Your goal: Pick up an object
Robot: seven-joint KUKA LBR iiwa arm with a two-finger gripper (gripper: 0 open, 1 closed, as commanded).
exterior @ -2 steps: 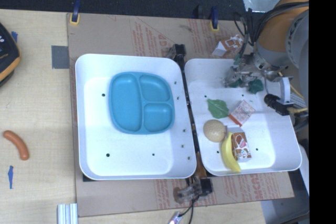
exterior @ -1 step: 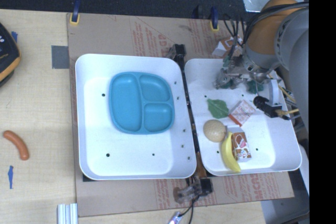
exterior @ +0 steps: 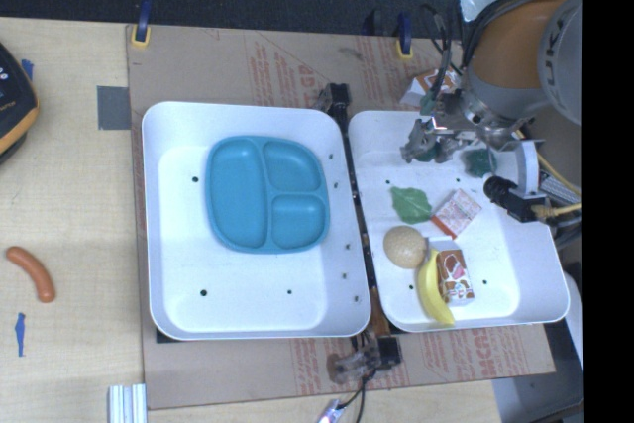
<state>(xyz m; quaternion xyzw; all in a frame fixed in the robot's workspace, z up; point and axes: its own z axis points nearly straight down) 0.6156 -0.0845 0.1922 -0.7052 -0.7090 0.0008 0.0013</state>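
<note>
The right bin (exterior: 495, 307) holds a green leafy piece (exterior: 411, 204), a beige round item (exterior: 403, 247), a yellow banana (exterior: 432, 290), a small red-and-white carton (exterior: 456, 275) and a red-and-white packet (exterior: 457, 212). A dark green item (exterior: 479, 160) lies near the bin's far side. My gripper (exterior: 428, 144) hangs over the far part of the right bin, above and behind the green leafy piece, with the orange-banded wrist (exterior: 515, 35) behind it. Nothing shows between its fingers.
The left bin (exterior: 178, 282) carries a blue divided plate (exterior: 266, 192). A sausage (exterior: 32, 273) lies on the bench at far left, beside a dark device (exterior: 12, 104) at the left edge. Clamps sit at the cardboard's far edge.
</note>
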